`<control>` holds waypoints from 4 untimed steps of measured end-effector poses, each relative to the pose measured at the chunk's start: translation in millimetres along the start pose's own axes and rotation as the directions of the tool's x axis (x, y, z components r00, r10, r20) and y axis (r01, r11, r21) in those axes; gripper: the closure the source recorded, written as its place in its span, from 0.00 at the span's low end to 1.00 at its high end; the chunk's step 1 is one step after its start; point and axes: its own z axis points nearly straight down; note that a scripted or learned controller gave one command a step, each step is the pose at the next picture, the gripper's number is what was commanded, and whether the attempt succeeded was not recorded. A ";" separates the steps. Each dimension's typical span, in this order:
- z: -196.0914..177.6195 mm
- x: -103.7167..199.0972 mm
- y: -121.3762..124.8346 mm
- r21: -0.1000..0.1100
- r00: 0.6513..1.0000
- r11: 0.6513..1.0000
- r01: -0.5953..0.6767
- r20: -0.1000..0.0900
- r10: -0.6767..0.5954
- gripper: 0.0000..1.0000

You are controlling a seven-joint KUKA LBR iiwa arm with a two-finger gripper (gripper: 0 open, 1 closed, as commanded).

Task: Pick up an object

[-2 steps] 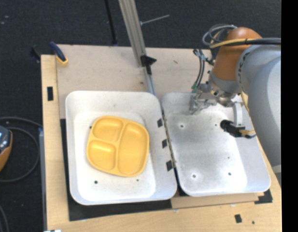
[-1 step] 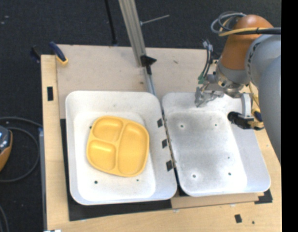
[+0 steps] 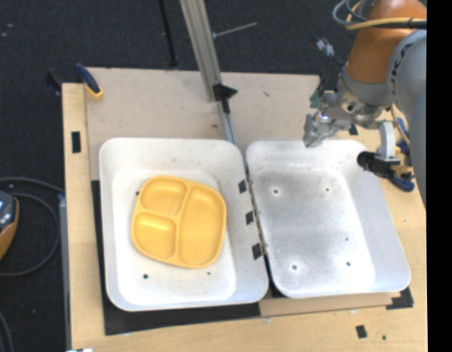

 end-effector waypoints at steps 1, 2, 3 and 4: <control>-63.1 -1.5 8.7 -0.001 1.000 1.000 0.000 0.001 0.000 1.00; -49.5 56.0 -1.7 0.007 1.000 1.000 0.003 -0.002 -0.003 1.00; -33.7 106.4 -12.4 0.008 1.000 1.000 0.003 -0.002 -0.003 1.00; -22.2 163.1 -25.2 0.009 1.000 1.000 0.004 -0.002 -0.004 1.00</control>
